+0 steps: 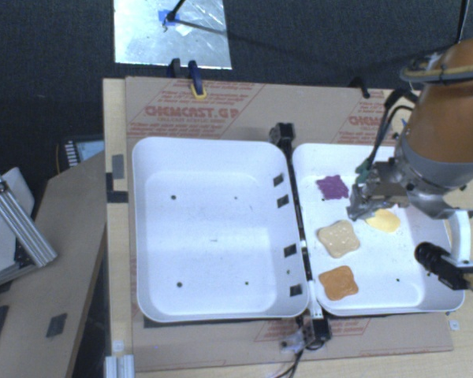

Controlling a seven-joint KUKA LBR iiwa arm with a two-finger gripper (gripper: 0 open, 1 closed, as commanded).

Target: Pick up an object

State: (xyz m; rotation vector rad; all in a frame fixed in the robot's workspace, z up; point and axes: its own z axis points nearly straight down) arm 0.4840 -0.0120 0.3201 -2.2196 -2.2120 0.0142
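Both bins (213, 152) were plain white. Left of the grey gripper (368, 201) sat a purple piece (332, 186), and at its right side a pale yellow piece (385, 221). Below it lay a beige toast-like piece (339, 239), and lower down an orange-brown one (338, 282).

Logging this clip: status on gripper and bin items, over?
Gripper low in right bin, beside yellow piece. Purple piece, beige slice, orange slice lie apart, untouched. Nothing blocking.
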